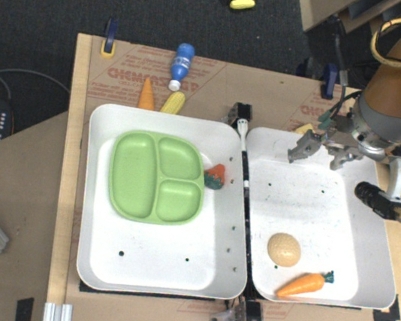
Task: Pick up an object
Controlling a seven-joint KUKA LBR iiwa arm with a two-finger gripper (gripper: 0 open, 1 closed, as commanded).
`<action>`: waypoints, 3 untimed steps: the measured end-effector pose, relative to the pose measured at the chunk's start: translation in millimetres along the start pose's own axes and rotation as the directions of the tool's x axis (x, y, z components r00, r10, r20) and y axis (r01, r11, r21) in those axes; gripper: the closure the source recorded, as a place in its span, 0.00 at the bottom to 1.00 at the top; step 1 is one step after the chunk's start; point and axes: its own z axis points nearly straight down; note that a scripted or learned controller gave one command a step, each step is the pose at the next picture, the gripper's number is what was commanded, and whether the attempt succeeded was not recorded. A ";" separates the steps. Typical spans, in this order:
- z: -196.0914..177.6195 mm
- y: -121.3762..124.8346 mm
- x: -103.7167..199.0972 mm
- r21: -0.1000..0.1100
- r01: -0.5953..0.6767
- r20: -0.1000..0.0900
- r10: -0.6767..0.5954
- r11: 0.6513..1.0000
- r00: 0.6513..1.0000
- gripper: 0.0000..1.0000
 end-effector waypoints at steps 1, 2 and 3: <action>125.5 -62.0 2.2 0.007 -0.002 -0.002 0.002 1.000 1.000 0.00; 119.5 -57.5 -0.1 -0.002 0.000 0.001 0.000 1.000 1.000 0.00; 119.5 -57.6 -0.4 -0.002 -0.001 0.000 0.001 1.000 1.000 0.00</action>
